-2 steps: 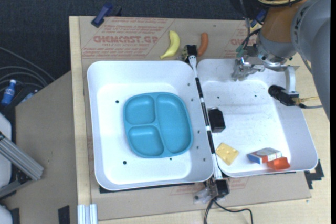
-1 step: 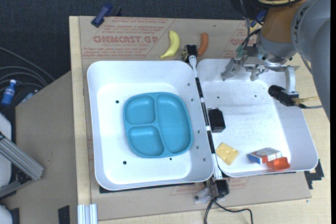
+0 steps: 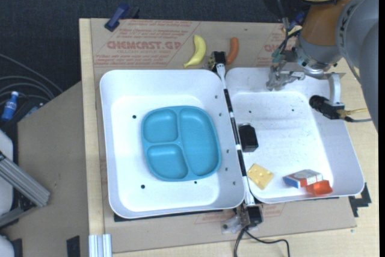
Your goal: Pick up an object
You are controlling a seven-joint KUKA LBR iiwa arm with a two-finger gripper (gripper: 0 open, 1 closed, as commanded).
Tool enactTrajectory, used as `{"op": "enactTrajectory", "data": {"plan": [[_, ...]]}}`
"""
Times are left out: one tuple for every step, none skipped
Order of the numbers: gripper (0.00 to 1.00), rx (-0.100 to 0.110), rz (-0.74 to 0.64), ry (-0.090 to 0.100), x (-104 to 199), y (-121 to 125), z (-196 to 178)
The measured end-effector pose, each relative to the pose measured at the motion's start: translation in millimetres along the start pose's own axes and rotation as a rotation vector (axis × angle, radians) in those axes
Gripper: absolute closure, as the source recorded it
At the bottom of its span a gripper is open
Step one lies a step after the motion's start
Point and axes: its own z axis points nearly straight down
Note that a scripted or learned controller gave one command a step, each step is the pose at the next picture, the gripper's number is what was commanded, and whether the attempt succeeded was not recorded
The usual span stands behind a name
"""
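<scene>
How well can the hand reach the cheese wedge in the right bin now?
Probably yes. The cheese wedge lies alone on the right bin floor, apart from the small box beside it, with nothing above it. The hand is at the bin's far edge.

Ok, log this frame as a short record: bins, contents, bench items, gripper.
left bin: blue divided plate, lying flat
right bin: cheese wedge, small box, orange piece touching the box, all near the front edge
divider: black block
bench behind bins: banana, carrot
gripper: over the right bin's back edge, nothing seen between its fingers
</scene>
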Motion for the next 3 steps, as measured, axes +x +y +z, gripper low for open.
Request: {"op": "enactTrajectory", "data": {"plan": [[0.0,0.001,0.0,0.0,0.0,-0.1,0.3],[0.0,0.008,0.002,0.0,-4.2,-3.1,42.2],[1.0,0.005,0.001,-0.001,-3.8,-1.8,30.7]]}}
